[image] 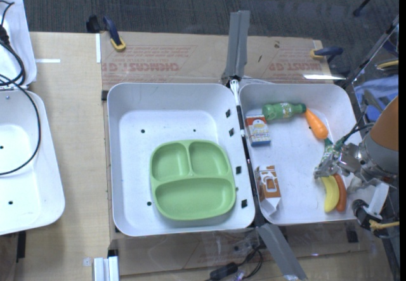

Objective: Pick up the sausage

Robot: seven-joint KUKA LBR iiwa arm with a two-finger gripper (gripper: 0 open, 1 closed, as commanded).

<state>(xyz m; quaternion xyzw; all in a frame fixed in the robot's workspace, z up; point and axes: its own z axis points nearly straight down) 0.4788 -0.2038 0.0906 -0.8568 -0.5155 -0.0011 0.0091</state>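
The sausage [342, 192] lies in the right bin [288, 92], close to that bin's near right corner. It is a reddish-brown link whose long axis runs near to far with a slight lean, and it lies touching the right side of a yellow banana [330, 194] that runs the same way. The pincer [330, 162] hangs just over the far ends of these two; whether it is spread or pressed together cannot be told, and nothing can be seen pinched in it.

Farther back in the same bin an orange carrot [316, 125] points near-right, and a green bottle [283, 110] lies on its side, lengthwise left to right. A small red-and-white carton [257, 129] sits near the left wall, its print too small to read. A brown-and-white carton [269, 186] lies nearer, its label also unreadable.

The left bin [127, 102] holds a green divided plate [191, 180]. On the worktop [70, 64], the cardboard [165, 61] beyond the bins carries red lettering, seen upside down and not clearly legible.
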